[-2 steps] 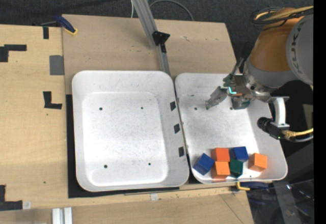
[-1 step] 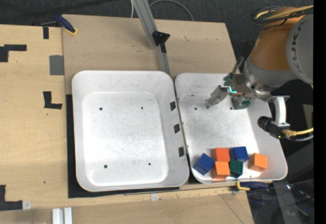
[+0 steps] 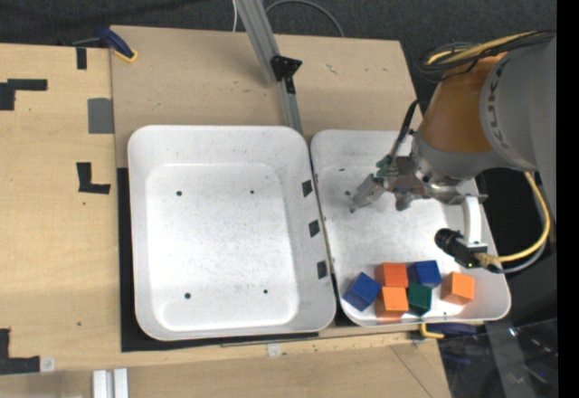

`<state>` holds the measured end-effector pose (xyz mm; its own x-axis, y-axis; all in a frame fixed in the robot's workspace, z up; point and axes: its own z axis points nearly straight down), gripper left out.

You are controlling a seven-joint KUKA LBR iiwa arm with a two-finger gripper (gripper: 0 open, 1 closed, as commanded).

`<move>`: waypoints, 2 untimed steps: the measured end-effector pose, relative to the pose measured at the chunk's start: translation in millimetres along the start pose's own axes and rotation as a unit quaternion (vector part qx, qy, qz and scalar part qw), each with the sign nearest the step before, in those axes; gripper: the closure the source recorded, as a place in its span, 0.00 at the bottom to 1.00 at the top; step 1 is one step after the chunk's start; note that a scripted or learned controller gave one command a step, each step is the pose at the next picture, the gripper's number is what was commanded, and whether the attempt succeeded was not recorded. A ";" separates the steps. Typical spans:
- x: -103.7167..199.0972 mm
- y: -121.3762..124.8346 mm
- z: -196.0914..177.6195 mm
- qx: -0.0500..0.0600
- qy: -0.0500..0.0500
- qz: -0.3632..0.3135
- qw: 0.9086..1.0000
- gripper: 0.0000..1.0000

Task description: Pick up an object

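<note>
Grey and orange-banded, the arm [image 3: 479, 120] loomed closest to the lens, reaching in from the right over the right bin [image 3: 362, 152]. Its gripper [image 3: 380, 191] hung above the bare middle of that bin, pointing toward the left bin [image 3: 217, 138]; whether its fingers were apart or together could not be told, and nothing showed between them. The blocks lay clustered at the right bin's near edge, well apart from the gripper: a blue block [image 3: 362, 290] leftmost, an orange block [image 3: 394, 275] touching a second orange block [image 3: 394, 299] in front of it, another blue block [image 3: 424, 273], a green block [image 3: 419, 297] just before it, and a third orange block [image 3: 459, 287] at the right end.
</note>
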<state>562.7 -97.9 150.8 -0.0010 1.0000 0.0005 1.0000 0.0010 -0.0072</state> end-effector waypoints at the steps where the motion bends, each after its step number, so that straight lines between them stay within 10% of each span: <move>1: 0.7 -1.7 54.4 0.000 0.000 0.000 1.000 0.00; 2: 1.6 -0.4 41.3 -0.002 0.000 -0.001 1.000 1.00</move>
<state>562.0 -96.3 109.4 -0.0020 1.0000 0.0011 1.0000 0.0020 -0.0038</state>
